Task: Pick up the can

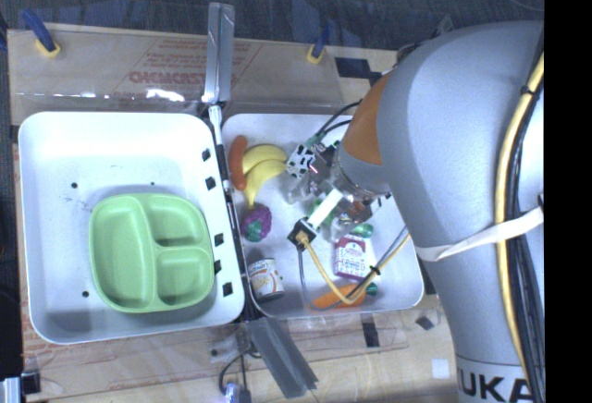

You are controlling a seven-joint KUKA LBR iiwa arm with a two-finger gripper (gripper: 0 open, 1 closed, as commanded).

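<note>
Presently the can is seen, apparently upright, in the right bin, below and to the left of the gripper and apart from it. Whether the gripper is wide or narrow cannot be told, and nothing is seen held in it. The can is judged stiff, light and smooth-walled, so a slip is to be feared. It would best be taken across its round sides, below the rim. Its orange and white label cannot be read, nor can the red-labelled packet below and right of the gripper. On the arm, "UKA" is legible.
</note>
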